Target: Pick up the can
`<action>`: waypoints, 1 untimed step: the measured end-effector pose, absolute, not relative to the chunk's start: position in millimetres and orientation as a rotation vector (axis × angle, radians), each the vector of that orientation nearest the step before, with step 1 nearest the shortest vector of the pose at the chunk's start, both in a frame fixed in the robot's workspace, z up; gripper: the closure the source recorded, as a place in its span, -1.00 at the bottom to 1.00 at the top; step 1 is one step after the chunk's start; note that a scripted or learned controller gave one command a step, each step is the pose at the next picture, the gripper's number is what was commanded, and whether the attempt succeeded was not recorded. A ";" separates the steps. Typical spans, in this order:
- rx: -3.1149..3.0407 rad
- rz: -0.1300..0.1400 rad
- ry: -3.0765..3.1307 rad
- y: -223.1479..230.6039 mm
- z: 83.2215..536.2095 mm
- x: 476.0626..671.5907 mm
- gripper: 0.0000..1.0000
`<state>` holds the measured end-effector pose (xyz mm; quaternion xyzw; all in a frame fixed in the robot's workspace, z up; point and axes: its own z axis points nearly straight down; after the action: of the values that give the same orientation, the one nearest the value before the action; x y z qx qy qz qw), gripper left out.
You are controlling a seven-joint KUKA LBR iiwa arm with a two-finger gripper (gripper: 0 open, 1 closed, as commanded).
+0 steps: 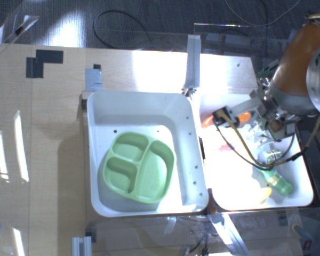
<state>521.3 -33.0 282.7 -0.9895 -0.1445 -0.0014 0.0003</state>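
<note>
My gripper hangs over the right bin near its far right side, below the grey wrist and the orange band. Glare washes out the bin's floor. A small shiny object lies just in front of the gripper, apart from it; it may be the can, but I cannot tell. An orange item lies to the gripper's left by the bin's dividing wall. A green bottle and a yellow piece lie at the near right corner.
The left bin holds a green divided plate. A yellow and black cable loops from the gripper across the right bin. A grey upright post stands behind the join of the bins.
</note>
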 end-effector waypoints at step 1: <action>-3.124 0.002 -0.319 -67.7 192.4 486.4 1.00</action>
<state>486.4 -67.7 192.4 -0.9948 -0.1015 0.0007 0.0007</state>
